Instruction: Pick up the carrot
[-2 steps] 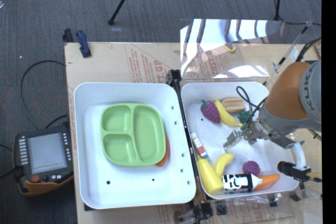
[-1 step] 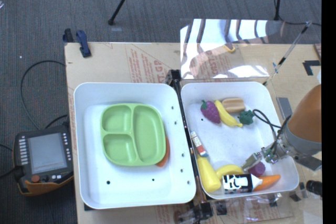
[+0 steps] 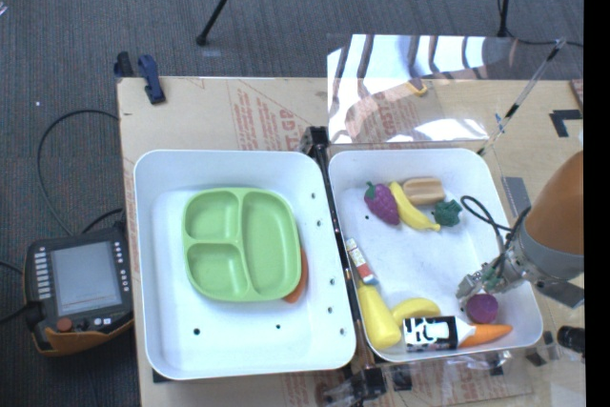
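- The arm (image 3: 562, 224) enters from the right and bends down over the right bin (image 3: 477, 162).
- Its gripper (image 3: 479, 281) hangs just above a purple ball (image 3: 482, 307); whether it is released or clenched, I cannot tell.
- One carrot (image 3: 486, 334) lies at the near edge of the right bin, beside a black-and-white box (image 3: 429, 333).
- In this bin: two bananas, one grape bunch (image 3: 381, 203), one bread roll (image 3: 423, 189), one yellow bottle (image 3: 377, 317).
- The left bin (image 3: 172, 176) has one green tray (image 3: 240, 245).
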{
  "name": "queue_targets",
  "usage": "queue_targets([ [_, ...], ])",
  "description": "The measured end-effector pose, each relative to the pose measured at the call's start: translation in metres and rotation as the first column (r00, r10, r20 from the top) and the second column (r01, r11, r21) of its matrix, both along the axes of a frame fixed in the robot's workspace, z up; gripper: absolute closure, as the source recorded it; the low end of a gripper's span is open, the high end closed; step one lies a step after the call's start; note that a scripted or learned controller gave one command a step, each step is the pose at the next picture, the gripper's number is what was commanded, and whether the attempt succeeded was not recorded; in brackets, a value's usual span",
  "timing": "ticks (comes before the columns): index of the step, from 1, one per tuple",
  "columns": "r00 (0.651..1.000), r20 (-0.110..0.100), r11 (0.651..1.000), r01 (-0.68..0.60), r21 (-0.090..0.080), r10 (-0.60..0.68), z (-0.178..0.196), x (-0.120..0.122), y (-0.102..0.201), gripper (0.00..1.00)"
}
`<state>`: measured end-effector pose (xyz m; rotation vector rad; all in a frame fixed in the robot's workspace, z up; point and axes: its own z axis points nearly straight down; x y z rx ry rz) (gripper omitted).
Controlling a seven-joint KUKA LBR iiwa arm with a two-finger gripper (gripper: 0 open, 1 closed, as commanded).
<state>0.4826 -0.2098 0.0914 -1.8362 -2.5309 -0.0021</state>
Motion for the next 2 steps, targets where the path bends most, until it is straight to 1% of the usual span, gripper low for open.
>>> queue_targets([
  [1, 0.976, 0.013, 0.976, -0.218, -0.009, 0.218, 0.0995, -0.0031, -0.0019, 1.00],
  [2, 0.977, 0.008, 0.977, -0.215, -0.006, 0.215, 0.0969, -0.0045, -0.0019, 0.00],
])
